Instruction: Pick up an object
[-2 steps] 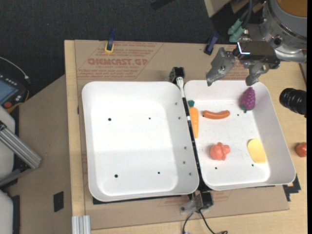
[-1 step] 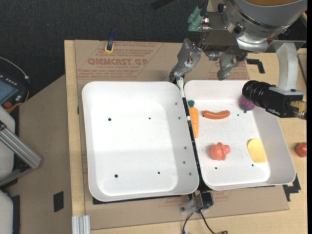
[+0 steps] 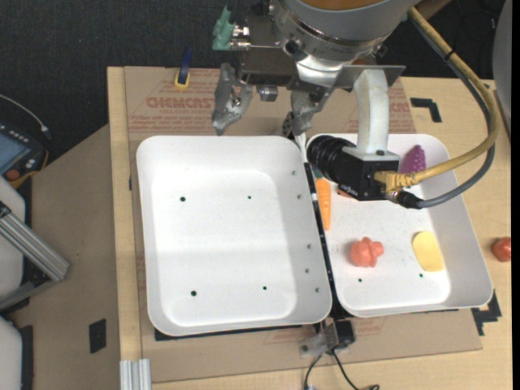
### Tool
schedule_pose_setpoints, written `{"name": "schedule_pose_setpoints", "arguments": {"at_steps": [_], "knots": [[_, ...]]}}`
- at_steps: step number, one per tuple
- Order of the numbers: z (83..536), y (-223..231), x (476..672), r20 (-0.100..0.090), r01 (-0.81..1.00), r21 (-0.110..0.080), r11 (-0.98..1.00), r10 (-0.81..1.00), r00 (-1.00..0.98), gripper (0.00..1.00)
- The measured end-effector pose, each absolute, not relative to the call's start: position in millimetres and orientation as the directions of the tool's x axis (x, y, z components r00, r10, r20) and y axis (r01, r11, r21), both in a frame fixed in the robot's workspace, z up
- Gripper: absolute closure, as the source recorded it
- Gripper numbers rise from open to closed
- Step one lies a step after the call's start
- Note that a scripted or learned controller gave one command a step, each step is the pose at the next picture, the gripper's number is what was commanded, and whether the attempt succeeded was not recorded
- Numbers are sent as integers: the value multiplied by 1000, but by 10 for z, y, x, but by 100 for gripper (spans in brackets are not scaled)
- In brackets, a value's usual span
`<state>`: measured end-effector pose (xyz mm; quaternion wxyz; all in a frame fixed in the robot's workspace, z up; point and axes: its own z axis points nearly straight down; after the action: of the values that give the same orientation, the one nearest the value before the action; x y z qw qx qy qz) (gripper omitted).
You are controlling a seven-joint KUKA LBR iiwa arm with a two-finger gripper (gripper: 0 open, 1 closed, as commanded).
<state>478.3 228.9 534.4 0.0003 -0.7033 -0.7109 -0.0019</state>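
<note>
Tool point(image 3: 258, 110) open and empty, poised above far rim of left bin point(image 3: 162, 218); carrot point(image 3: 323, 203), nearest pick, at right bin's point(image 3: 455, 287) left wall; best shifted right, lowered astride carrot, then closed.

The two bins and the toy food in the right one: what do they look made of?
Both bins, left and right, look like thin moulded white plastic: smooth matte walls, rounded corners. The carrot, the red piece, the yellow piece and the purple grapes look like solid-coloured toy plastic, possibly rubber.
</note>
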Motion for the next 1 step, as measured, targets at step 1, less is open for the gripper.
{"name": "schedule_pose_setpoints", "arguments": {"at_steps": [1], "knots": [[5263, 2244, 4790, -1, 1000, -3, 1, 1000, -1, 0]]}}
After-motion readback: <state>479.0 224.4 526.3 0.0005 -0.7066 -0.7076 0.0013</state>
